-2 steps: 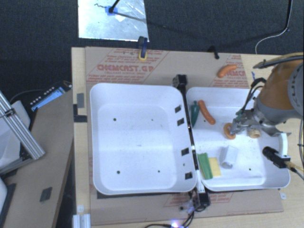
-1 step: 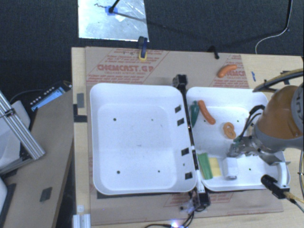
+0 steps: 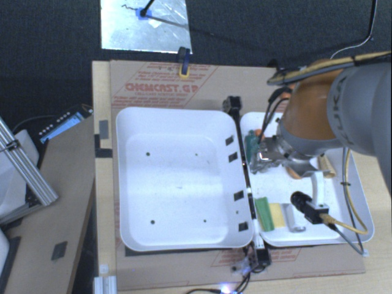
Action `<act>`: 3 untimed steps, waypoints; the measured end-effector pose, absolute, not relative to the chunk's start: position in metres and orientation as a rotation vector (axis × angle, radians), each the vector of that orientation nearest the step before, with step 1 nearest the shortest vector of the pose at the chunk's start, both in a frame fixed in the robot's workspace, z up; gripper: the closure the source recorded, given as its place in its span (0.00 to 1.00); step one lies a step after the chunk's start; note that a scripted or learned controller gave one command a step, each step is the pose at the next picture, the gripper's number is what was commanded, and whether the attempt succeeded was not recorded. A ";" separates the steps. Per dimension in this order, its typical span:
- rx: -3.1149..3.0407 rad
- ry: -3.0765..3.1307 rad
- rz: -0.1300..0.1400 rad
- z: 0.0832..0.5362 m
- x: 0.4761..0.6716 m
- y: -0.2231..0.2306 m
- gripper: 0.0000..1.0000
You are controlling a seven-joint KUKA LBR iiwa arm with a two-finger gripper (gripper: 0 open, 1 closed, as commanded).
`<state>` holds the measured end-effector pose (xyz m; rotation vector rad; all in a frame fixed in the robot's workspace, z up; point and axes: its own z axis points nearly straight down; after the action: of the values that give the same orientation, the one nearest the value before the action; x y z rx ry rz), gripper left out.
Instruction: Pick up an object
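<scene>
You are looking down on dark blue-black carpeted floor point(image 3: 49, 48) that fills the upper part and the left edge of the frame. At the upper centre a shiny silver sheet point(image 3: 146, 16) lies on that floor, catching the light in pale streaks. Below it sits the tabletop point(image 3: 104, 164), a pale wood surface covered by a sheet of brown cardboard point(image 3: 162, 84) printed with red lettering. At the left of the frame you see a second light-brown surface point(image 3: 58, 225), with a slanted aluminium rail point(image 3: 24, 167) across it and a small dark device with blue markings point(image 3: 61, 122) just above.
</scene>
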<state>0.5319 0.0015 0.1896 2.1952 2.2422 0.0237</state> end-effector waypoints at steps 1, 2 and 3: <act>2.208 2.231 0.012 0.246 0.523 0.043 1.00; 2.213 2.238 -0.003 0.187 0.484 0.114 1.00; 2.221 2.210 0.007 0.258 0.505 0.032 1.00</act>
<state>0.5047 0.0323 0.2585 2.2213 2.2098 0.0074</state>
